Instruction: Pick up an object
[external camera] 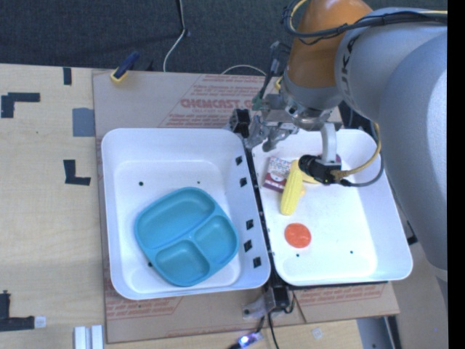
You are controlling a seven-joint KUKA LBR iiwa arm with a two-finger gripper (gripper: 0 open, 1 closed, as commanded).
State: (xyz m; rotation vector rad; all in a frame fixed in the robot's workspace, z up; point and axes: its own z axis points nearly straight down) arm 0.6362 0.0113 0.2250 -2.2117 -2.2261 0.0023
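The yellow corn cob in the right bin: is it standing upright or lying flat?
Lying flat. The yellow corn cob rests lengthwise on the floor of the right bin, its full side showing, above the orange disc.

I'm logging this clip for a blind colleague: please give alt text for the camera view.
A grey robot arm with an orange band reaches from the right over the right bin, its gripper low near the bins' shared wall, above a yellow corn cob, a small packet and an orange disc. The left bin holds a blue divided plate.
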